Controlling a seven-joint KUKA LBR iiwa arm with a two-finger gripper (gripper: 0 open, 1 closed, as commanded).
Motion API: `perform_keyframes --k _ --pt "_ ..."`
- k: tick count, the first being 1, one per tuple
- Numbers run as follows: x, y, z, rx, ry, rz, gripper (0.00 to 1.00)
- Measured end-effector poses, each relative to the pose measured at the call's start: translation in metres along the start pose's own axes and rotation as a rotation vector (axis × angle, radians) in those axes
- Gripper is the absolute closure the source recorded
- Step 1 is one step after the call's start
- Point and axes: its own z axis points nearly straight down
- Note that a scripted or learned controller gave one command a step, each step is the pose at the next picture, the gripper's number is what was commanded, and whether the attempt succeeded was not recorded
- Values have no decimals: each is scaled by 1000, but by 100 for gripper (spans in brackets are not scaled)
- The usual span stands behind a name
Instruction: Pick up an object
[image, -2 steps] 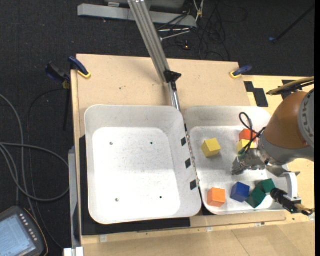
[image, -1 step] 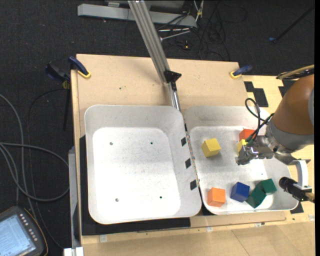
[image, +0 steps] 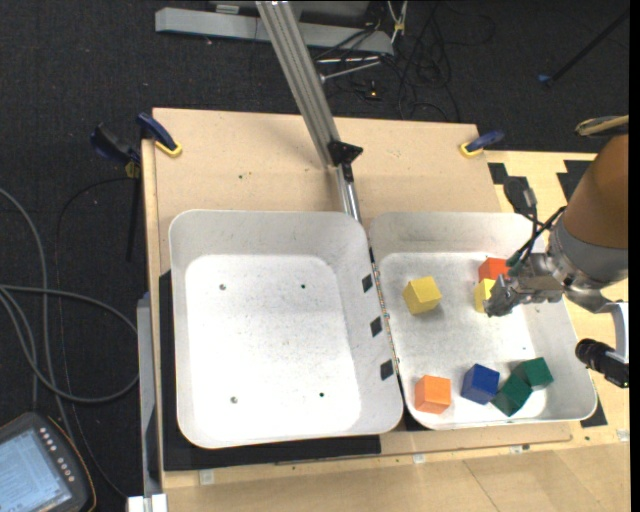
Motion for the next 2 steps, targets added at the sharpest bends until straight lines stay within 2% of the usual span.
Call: perform_keyframes --k 1,2 --pt "53 24 -11 2 3 -5 100" --pt "108 34 -5 6 3 -5 100"
